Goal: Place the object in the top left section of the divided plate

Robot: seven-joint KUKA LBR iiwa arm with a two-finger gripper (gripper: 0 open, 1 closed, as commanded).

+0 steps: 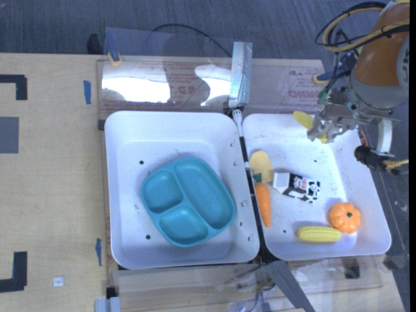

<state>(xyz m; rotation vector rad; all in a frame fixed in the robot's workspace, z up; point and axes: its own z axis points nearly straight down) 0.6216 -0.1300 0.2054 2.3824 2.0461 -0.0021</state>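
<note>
Corn (pixel 318 234) lies along the front wall of the right bin (pixel 374 190), well below the gripper (pixel 322 132), with an orange pumpkin (pixel 344 217) just above its right end. The gripper hangs over that bin's back corner; whether it is clenched or released cannot be told. A small yellow object (pixel 303 119) lies just left of the gripper, its long axis slanting down-right toward it. Farther down-left lie a black-and-white cow toy (pixel 300 187), a carrot (pixel 263 204) and a pale yellow piece (pixel 260 164). The blue divided plate (pixel 188 201) sits far left, in the other bin (pixel 123 174). Red print on the clear sheet (pixel 299 83) behind the gripper is unreadable.
</note>
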